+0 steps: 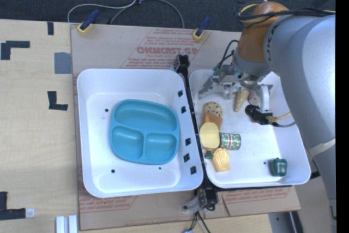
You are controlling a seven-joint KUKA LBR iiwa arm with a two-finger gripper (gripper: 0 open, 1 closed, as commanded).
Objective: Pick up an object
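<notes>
Cone [240, 99], pale and tapered, sits at the back of the right bin [289, 142], right under the end effector [235, 84], and it looks the likeliest pick here! Its long axis runs roughly front to back in the bin, wide end toward the far wall, narrow tip pointing at the near side, tilted a touch. My guess is light, rigid plastic toy food, smooth enough to slip, so the fatter upper half across its width looks the safest place to pinch; the tip would squirt out. Whether the end effector is spread or pressed together, I cannot tell from this angle, and nothing visibly sits in its grip. Just left of the cone, a brown speckled piece [212, 111] touches a yellow round one [209, 135], with a green-labelled can [230, 141] lying on its side beside that and a small yellow item [221, 160] below. Off alone at the near right corner, a dark green piece [278, 167]. Across the divider, the left bin [92, 117] holds a blue tray [144, 131]. Both bins rest on cardboard [158, 49] over the table [32, 133].
</notes>
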